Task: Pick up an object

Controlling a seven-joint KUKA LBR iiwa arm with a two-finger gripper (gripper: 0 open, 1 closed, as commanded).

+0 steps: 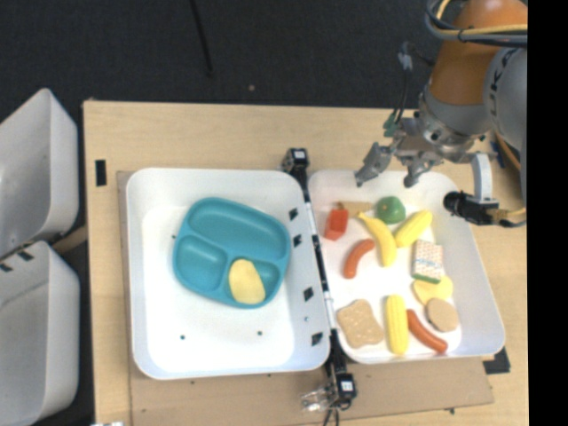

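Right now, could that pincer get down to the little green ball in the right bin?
Probably yes. The pincer hangs open just above the bin's far end, and the green ball lies close below with nothing over it. The yellow bananas crowd its near side, so a finger might bump them.

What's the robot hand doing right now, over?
End effector open, hovering over the right bin's far edge, holding nothing. Nearest toys: green ball, bananas. Nothing blocking. Over.
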